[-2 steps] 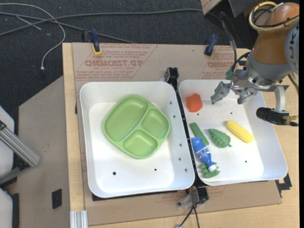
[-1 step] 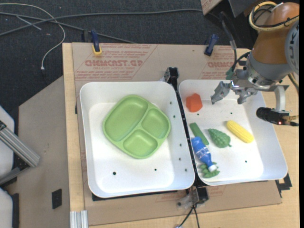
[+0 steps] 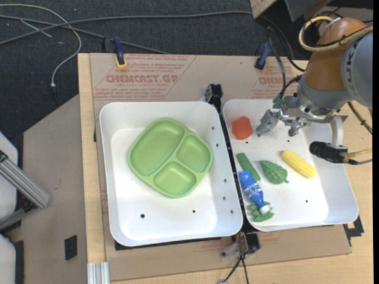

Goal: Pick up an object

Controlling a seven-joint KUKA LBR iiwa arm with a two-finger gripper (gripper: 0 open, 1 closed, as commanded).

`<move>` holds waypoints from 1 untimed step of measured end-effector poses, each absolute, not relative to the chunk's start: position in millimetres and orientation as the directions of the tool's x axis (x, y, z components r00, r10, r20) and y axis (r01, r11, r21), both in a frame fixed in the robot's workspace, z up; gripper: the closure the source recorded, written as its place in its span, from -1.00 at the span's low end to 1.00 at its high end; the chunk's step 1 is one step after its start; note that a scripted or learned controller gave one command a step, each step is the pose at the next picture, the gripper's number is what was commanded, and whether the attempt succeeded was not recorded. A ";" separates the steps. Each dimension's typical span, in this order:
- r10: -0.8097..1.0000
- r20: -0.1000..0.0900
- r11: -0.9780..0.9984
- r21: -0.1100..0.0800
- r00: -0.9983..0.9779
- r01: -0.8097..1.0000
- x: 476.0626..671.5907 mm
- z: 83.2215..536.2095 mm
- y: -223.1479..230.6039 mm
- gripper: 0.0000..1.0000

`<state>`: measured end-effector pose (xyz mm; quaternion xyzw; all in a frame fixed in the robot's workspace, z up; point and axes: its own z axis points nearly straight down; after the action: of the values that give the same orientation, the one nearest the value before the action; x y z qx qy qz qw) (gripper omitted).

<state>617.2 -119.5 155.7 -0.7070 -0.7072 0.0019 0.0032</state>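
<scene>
The right bin (image 3: 331,209) holds several toy items: an orange-red block (image 3: 241,128) at its far left, a long green pod (image 3: 248,165), a leafy green piece (image 3: 273,172), a yellow corn cob (image 3: 299,163) and a blue bottle (image 3: 251,190) by a small green lump (image 3: 263,213) at the front. My gripper (image 3: 280,123) hangs over the far part of this bin, right of the orange-red block. Its fingers are spread, with nothing between them.
The left bin (image 3: 118,218) carries a light green divided plate (image 3: 170,157). A black clamp (image 3: 214,92) sits at the far end of the divider between the bins. Cables (image 3: 331,149) trail on the right side by the arm.
</scene>
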 end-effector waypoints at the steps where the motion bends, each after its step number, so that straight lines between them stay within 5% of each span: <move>1: 1.000 0.003 0.000 -0.012 0.000 1.000 611.4 90.2 -120.6 -1.00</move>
<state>611.4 -120.6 90.2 -0.7072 -0.7070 0.0033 0.0054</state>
